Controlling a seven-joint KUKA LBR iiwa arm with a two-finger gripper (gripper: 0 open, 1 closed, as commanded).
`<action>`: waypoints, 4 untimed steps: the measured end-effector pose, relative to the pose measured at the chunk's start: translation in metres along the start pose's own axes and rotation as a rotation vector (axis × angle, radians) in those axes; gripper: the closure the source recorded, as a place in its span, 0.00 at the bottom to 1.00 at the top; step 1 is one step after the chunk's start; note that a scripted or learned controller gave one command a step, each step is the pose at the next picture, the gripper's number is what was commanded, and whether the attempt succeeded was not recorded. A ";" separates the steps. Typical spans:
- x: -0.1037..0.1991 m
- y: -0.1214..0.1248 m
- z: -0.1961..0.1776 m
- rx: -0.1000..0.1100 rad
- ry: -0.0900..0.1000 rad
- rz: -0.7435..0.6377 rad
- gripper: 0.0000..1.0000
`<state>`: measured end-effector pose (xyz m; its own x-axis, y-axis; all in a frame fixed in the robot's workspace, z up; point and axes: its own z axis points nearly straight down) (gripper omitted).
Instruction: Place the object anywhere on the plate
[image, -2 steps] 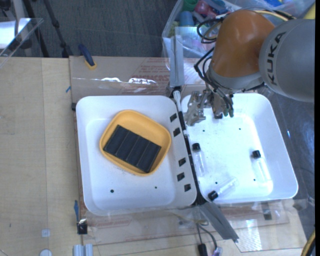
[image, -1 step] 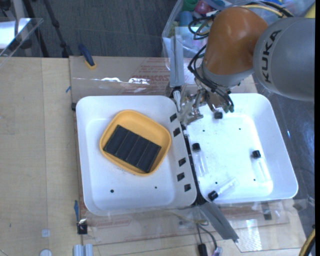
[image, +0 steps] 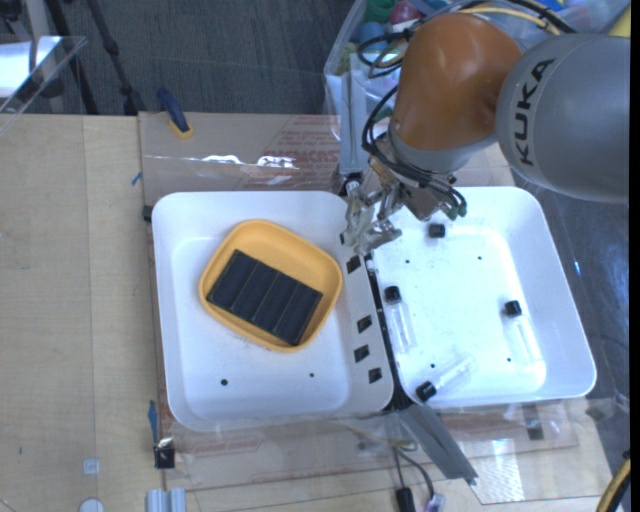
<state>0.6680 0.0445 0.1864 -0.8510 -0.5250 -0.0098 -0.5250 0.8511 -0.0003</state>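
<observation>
A yellow, rounded-square plate lies tilted in the left white bin. On it rests a flat black rectangular object with ridges across its top, covering most of the plate's middle. My gripper hangs under the orange wrist band, over the seam between the two bins, just right of the plate's far corner. Nothing shows in the gripper, and it stands apart from the black object.
The right bin holds a few clear tubes with black caps and small black pieces. Black clips line the divider between the bins. The grey arm covers the right bin's far side. Clutter stands behind the bins.
</observation>
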 end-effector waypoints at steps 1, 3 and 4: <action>-0.010 0.017 0.000 -0.001 0.000 -0.262 1.00; 0.058 0.086 0.000 -0.004 0.005 -0.466 1.00; 0.020 0.068 -0.003 -0.002 0.001 -0.654 1.00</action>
<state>0.6158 0.0918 0.1887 -0.3558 -0.9345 -0.0078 -0.9345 0.3559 -0.0037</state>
